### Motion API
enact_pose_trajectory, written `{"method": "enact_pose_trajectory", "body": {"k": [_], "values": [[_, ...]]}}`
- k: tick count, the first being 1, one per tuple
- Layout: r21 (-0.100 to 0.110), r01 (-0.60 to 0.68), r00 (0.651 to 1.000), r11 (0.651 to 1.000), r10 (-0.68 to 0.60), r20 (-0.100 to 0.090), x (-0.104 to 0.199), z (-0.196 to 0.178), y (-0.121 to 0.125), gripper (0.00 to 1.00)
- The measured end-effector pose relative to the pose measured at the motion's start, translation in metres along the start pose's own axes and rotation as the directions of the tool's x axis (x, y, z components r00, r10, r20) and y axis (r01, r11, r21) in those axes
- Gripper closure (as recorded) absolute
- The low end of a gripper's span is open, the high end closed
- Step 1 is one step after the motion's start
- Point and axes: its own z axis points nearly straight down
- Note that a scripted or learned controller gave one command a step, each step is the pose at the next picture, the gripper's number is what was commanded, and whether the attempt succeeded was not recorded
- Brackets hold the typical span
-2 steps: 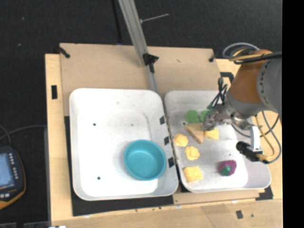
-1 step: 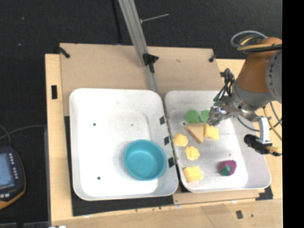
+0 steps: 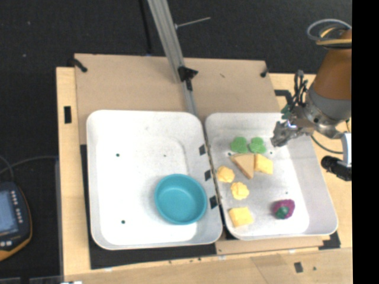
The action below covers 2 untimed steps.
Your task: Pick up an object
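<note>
Bowl (image 3: 180,198), blue and upright, sat at about five o'clock in the left bin (image 3: 118,135). Across the divide, the right bin (image 3: 314,176) held a cluster of small foam pieces: two green ones (image 3: 247,145) at twelve o'clock of the group, a tan wedge (image 3: 243,165) touching a yellow block (image 3: 264,165) just below them, three more yellow bits toward seven o'clock, and a purple piece (image 3: 284,209) at five o'clock. The gripper (image 3: 280,136) hovered just beside the green pieces at their three o'clock, holding nothing visible; whether its jaws were apart could not be told
</note>
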Motion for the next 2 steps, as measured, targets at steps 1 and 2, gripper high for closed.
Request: {"method": "enact_pose_trajectory", "body": {"k": [1,2], "values": [[0.002,0.002,1.0,1.0,-0.002,-0.001,-0.001,-0.032,0.001,1.0],[0.003,0.004,1.0,1.0,-0.004,-0.001,0.048,-0.02,-0.003,1.0]]}}
